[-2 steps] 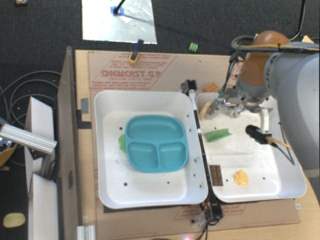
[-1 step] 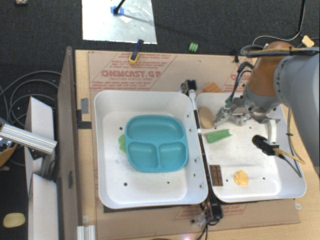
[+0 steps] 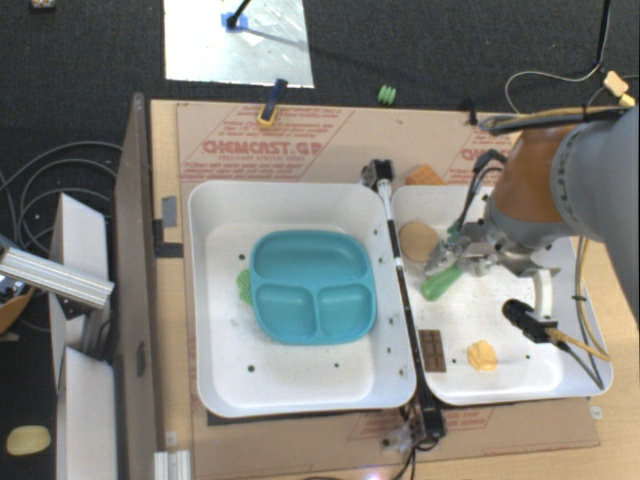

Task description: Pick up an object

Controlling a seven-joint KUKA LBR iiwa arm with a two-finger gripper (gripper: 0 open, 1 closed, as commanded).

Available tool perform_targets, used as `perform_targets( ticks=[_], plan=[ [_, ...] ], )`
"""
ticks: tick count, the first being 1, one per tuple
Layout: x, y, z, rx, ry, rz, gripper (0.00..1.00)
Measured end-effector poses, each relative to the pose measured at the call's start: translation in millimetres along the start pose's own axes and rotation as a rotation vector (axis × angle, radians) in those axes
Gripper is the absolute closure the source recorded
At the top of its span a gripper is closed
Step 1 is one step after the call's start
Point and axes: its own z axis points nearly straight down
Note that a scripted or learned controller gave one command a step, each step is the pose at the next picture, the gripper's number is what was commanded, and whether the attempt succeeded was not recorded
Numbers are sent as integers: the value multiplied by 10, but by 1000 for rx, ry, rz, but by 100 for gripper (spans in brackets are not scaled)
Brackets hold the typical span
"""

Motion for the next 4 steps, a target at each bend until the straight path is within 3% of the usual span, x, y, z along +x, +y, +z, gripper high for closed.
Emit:
perform_targets(
  ticks=[1, 2, 3, 4],
  plan=[
    [-3, 30, -113, -6, -1, -1, 100],
    [-2, 30, -110, -6, -1, -1, 0],
    [-70, -411, 9, 1, 0, 1, 0],
    [-64, -379, -110, -5, -1, -1, 100]
  ],
)
